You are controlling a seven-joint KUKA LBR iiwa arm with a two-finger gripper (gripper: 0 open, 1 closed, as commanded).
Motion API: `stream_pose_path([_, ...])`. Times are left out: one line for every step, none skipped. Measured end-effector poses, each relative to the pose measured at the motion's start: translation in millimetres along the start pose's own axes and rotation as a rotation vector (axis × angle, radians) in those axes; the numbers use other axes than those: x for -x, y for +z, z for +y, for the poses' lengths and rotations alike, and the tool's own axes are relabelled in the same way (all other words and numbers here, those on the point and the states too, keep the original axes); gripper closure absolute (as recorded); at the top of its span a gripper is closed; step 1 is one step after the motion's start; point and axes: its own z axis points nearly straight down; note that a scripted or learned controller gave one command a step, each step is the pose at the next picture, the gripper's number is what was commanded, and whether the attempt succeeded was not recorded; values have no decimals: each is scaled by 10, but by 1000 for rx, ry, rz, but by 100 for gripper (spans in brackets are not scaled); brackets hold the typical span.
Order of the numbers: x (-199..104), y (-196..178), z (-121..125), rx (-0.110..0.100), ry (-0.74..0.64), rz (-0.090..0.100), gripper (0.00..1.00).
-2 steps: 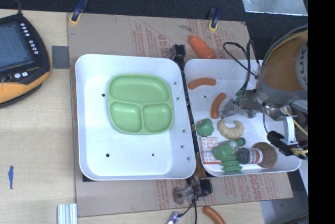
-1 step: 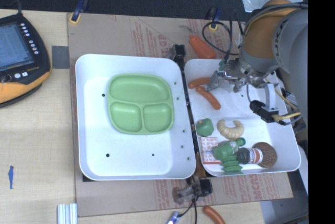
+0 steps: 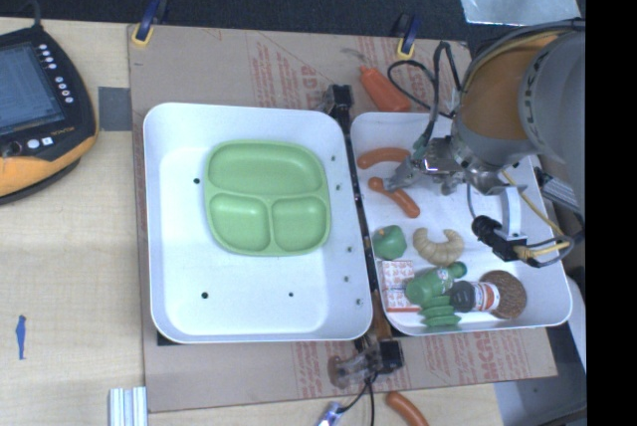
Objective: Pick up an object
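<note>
Near the front wall of the right bin (image 3: 557,315), a bottle (image 3: 476,296), a cookie (image 3: 508,293) and green toys (image 3: 433,293) are packed close; farther back, a sausage (image 3: 396,198) is seen lying slantwise, just left of the gripper (image 3: 430,167); open floor is left around it; whether the jaws are open cannot be told; nothing is seen held.

Grey arm (image 3: 557,96), orange band, black cables looping near metal wrist.

Open floor around green plate (image 3: 267,196)
</note>
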Motion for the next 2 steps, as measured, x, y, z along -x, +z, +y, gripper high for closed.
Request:
stream_pose_path([571, 60, -276, -16, 1, 4, 0])
stream_pose_path([167, 63, 322, -14, -1, 5, 0])
